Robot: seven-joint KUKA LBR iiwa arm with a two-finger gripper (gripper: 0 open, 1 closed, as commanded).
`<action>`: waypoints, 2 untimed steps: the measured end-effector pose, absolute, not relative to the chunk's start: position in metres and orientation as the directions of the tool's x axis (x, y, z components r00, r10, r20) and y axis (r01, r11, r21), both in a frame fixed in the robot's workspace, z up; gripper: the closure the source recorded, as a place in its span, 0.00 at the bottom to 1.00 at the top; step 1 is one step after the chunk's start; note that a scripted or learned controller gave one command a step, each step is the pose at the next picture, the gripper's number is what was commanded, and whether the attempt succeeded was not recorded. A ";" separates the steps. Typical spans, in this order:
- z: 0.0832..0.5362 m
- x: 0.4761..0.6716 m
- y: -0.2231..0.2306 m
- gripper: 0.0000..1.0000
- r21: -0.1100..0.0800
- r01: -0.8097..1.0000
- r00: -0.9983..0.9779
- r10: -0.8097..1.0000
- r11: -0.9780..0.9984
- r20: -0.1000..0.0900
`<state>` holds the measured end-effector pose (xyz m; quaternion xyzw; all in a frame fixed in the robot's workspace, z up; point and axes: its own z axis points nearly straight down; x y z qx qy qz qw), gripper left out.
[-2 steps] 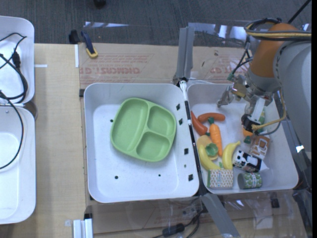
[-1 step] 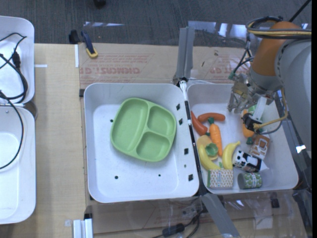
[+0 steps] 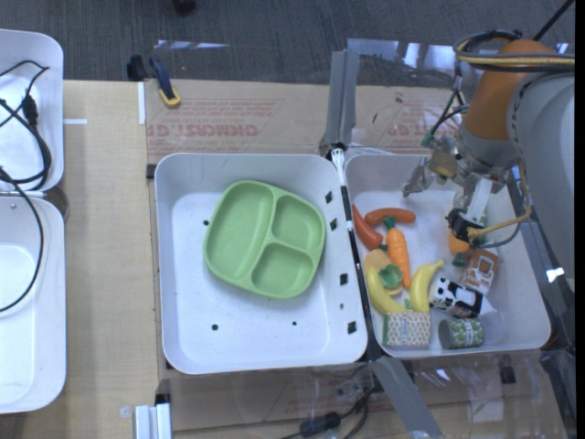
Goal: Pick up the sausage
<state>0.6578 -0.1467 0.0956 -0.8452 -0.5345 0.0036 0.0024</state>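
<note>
Just left of the pincer (image 3: 454, 188), the sausage (image 3: 390, 216) is lying in the right bin (image 3: 535, 327), apart from it; pincer state is unclear. Approach should be centering over the sausage, avoiding the carrot (image 3: 398, 250).

Both bins (image 3: 174, 273) smooth white plastic, slight sheen. Green divided plate (image 3: 265, 239) matt plastic. Sausage (image 3: 390, 216), carrot (image 3: 398, 250) and bananas (image 3: 422, 284) glossy moulded plastic. Table (image 3: 101, 245) pale wood grain, matt. Brown cardboard sheet (image 3: 238, 122), upper middle, printed, matt. Arm (image 3: 539, 117) smooth grey shell, orange band semi-gloss.
</note>
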 end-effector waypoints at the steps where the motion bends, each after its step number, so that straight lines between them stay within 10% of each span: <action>1: 0.089 0.639 -0.112 0.00 -0.005 0.903 0.429 0.903 -0.429 -0.003; 2: 0.095 0.638 -0.114 1.00 -0.010 0.901 0.433 0.901 -0.433 -0.004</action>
